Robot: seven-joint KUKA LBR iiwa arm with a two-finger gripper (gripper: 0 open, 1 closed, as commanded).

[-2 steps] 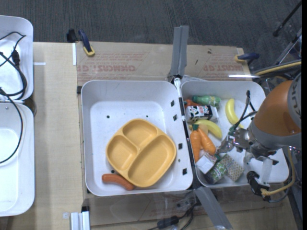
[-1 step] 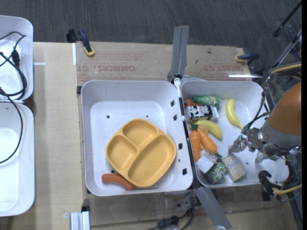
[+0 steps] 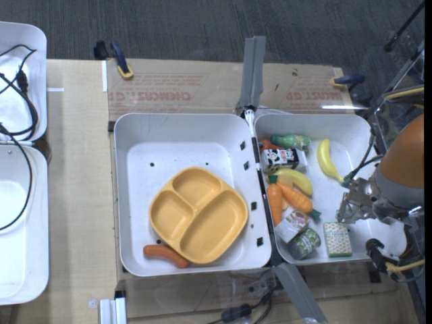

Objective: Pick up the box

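Our gripper (image 3: 352, 206) hung in the right bin (image 3: 360, 132); whether it was spread or closed we could not tell. The green box (image 3: 337, 239) lay just below it, beside a jar (image 3: 305, 243). We feared clipping the bin wall or nudging the jar.

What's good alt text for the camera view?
A grey arm's two-finger gripper hovers over the right white bin, just above a small green-and-white box lying among toy carrots and bananas. The left white bin holds a yellow divided plastic plate.
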